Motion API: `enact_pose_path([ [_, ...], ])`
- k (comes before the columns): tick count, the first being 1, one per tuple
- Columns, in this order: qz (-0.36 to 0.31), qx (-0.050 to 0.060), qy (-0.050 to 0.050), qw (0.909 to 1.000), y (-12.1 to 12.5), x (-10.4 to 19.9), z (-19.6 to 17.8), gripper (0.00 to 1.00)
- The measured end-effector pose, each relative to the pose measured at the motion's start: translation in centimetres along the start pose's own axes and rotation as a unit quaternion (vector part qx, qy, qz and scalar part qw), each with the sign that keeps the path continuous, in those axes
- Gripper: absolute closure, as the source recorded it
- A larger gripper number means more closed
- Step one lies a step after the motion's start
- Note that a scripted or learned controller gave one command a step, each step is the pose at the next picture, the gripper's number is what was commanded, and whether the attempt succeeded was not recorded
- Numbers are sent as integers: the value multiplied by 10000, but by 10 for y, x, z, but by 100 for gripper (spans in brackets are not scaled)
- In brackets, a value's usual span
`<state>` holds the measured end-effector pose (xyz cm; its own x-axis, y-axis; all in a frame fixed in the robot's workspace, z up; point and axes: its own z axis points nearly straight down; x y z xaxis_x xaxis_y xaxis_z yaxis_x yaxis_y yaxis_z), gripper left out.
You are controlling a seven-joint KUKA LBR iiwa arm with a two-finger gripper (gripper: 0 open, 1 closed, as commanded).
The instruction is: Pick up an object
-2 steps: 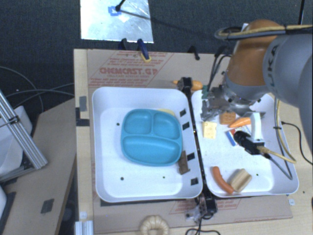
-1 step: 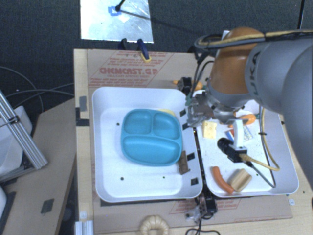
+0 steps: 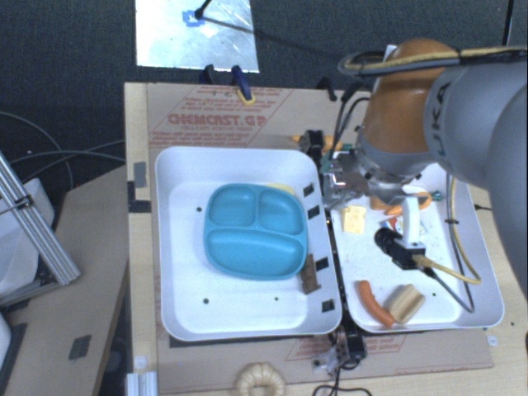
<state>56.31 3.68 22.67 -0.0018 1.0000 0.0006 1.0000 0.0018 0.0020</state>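
From the camera above the bench, the grey arm [image 3: 462,97] reaches in from the right and hangs over the upper part of the right bin [image 3: 367,264], its orange band bulging above the wrist. The gripper [image 3: 356,190] sits low beneath that bulk, near the wall between the two bins, and I cannot tell whether it is spread or pressed together, or whether it has anything. Just beside it lies a small yellow square [image 3: 353,219], the nearest thing to take. An orange sausage [image 3: 373,302] and a pale block [image 3: 404,304] lie touching at the bin's near edge, well apart from the gripper. The left bin [image 3: 186,283] holds a blue plate [image 3: 252,229] with a brown scrap [image 3: 309,275] at its corner. This looks like the approach, nothing lifted yet. Next it needs to centre over the yellow square, come down flat and close on its thin edges.
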Motion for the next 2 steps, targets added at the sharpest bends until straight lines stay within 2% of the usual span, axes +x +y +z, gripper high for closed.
enact_pose_path([
  [1,-22,0,4,10000,-2,15,-7,100],
  [2,1,1,-5,10000,10,10,1,100],
])
